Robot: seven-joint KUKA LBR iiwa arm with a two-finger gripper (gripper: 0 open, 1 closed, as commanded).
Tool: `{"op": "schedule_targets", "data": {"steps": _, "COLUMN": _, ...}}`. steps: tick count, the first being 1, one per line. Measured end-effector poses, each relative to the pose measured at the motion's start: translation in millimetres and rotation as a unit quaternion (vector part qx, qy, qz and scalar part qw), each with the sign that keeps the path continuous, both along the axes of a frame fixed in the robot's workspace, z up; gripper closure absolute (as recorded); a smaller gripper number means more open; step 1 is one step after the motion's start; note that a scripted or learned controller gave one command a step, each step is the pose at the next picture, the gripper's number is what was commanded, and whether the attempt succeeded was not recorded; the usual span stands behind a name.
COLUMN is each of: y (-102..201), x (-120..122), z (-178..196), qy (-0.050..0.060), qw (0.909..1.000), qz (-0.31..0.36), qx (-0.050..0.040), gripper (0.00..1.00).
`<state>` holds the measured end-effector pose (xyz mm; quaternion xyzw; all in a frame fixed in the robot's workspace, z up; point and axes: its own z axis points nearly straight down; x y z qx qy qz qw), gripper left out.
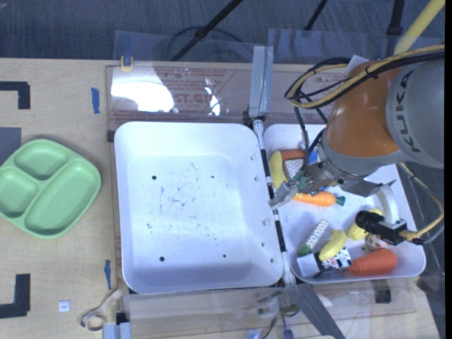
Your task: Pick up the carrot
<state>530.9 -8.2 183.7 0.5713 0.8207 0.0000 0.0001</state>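
Carrot (316,199) is seen lying flat in right bin (413,263), near its left wall; long axis roughly left-right, green top toward the right. Gripper (302,182) is positioned just above carrot's left end. Claw state cannot be told.

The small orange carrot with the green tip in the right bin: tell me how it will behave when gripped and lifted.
The small orange carrot with the green tip looks like glossy moulded plastic, so it is probably stiff, light and a little slippery. Its rounded, tapered body lies flat on the right white bin, so it may roll or squirt sideways if the pincer closes off-centre.
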Motion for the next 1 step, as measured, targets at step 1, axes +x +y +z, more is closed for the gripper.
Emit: {"op": "schedule_targets", "data": {"steps": 1, "y": -51.1, "x": 65.3, "z": 0.5, "qy": 0.0, "qw": 0.9995, "qz": 0.032, "qx": -0.0002, "gripper": 0.0}}
